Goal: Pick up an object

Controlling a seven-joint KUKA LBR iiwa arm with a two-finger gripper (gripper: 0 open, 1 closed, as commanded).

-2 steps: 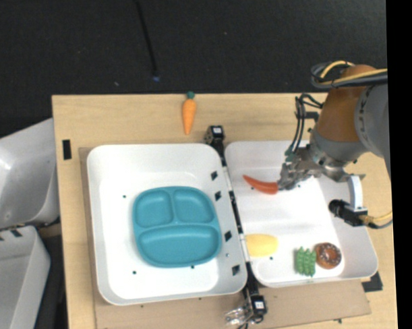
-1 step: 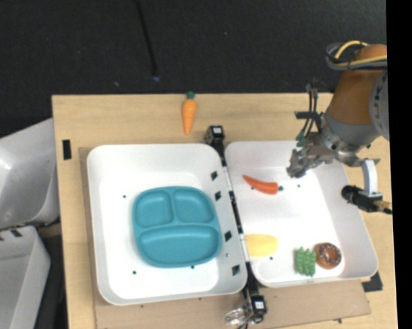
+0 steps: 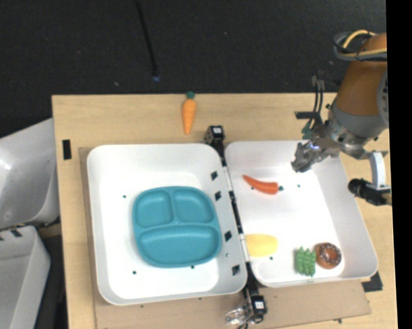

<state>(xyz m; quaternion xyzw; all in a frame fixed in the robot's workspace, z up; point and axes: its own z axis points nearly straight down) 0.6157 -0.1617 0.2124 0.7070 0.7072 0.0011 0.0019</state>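
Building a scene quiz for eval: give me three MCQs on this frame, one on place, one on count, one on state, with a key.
1. Where does the carrot lie?
A. on the bench above the left bin
B. on the blue tray
C. in the right bin

2. How many items lie in the right bin?
A. two
B. four
C. six

3. What is the state of the blue tray?
A. holds the pepper
B. bare compartments
C. flipped over

Key: 1 A, it rests on wood outside both bins. 2 B, red pepper, yellow piece, green piece, doughnut. 3 B, all three compartments show plain blue.
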